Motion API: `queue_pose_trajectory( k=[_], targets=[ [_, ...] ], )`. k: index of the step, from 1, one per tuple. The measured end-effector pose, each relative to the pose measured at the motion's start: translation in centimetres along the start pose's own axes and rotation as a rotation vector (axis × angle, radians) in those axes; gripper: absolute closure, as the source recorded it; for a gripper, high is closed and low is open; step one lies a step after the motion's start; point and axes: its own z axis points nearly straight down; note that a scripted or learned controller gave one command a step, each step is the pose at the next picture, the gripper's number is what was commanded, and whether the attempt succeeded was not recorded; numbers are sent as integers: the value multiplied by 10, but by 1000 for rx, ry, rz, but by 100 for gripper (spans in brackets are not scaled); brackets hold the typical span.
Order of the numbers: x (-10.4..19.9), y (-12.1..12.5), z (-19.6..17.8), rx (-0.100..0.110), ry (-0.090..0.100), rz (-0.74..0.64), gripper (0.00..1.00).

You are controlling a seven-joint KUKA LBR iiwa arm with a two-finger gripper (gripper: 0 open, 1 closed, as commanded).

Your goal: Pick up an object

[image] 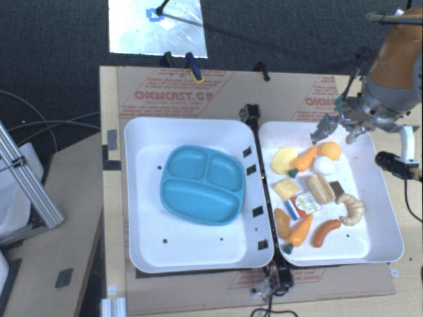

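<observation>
The gripper [338,129] hangs over the far edge of the right bin [382,197], its two fingers [322,131] spread apart with nothing between them. Just below and between the fingertips lies an orange [330,150], touching a white egg [324,166] on its near side; a carrot [305,158] slants off to the left of the fingers, beside a yellow lemon [283,159].

The orange looks the likeliest target. It appears to be a toy of hollow plastic, so probably light and stiff, with a smooth, rounded skin that could slip out of a shallow pinch. The best hold would be across its widest part, fingers coming down on either side, though the egg crowds one side and may be nudged.

Nearer the camera from the fingers lie a bread roll [320,189], a cheese wedge [286,189], a croissant [352,209], a sausage [325,232] and a second carrot [299,230]. Well to the left of the fingers, the other bin [142,177] holds a blue tray [202,184].
</observation>
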Motion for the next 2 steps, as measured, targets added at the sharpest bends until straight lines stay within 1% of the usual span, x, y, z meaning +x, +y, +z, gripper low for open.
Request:
queue_pose_trajectory(
  k=[1,2],
  targets=[
    [0,2,-8,-12,-2,-2,0],
    [-1,2,34,-10,-2,-1,0]
  ],
)
